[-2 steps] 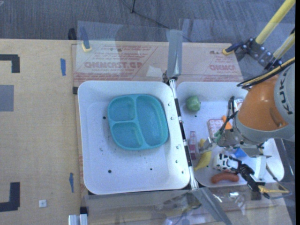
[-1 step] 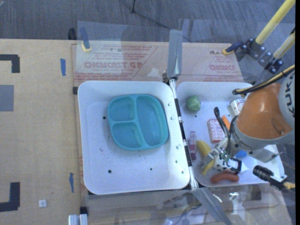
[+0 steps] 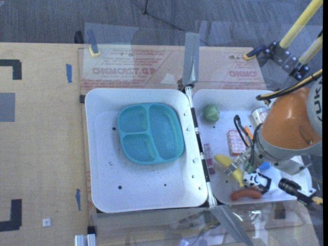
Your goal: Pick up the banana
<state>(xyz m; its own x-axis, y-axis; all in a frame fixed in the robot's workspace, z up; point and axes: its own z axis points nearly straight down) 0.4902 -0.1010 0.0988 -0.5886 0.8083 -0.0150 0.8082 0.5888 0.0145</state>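
Two white bins sit side by side on your bench; the left bin (image 3: pixel 102 188) carries a teal divided plate (image 3: pixel 151 133). In the right bin (image 3: pixel 225 99) the banana (image 3: pixel 229 167) lies near the left wall, below a green ball (image 3: pixel 211 112). Your tool (image 3: pixel 245 167) hangs right at the banana's lower end; you cannot tell whether it grips

It looked like a robotics lab or test cell rather than a home. A plywood bench (image 3: pixel 41 152) carried black and blue tape markers and two shallow white bins (image 3: pixel 148 199) screwed side by side, with clear plastic sheeting taped behind them. An industrial arm (image 3: pixel 289 124) reached in, cables trailed over grey carpet (image 3: pixel 215 4), and yellow struts stood at the corner.
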